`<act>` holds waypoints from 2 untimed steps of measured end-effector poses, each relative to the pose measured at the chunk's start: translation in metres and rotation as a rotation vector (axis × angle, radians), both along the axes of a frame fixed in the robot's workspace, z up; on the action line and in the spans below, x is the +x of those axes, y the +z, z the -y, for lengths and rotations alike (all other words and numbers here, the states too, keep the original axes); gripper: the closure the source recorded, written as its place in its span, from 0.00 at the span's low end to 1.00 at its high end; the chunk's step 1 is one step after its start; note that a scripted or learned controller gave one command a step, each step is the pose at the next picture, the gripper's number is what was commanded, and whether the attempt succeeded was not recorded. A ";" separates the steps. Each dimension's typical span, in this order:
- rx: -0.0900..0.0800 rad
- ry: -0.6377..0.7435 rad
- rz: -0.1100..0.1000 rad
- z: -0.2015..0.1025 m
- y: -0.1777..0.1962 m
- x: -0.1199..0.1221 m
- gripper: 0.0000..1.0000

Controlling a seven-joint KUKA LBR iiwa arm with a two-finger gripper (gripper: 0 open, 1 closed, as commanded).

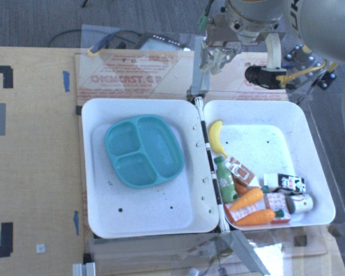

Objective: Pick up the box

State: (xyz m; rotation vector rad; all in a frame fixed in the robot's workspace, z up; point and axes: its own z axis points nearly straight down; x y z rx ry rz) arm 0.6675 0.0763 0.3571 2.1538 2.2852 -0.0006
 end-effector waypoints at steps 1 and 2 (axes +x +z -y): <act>0.001 0.085 -0.004 -0.095 -0.125 -0.002 1.00; 0.005 0.131 0.016 -0.108 -0.242 0.004 1.00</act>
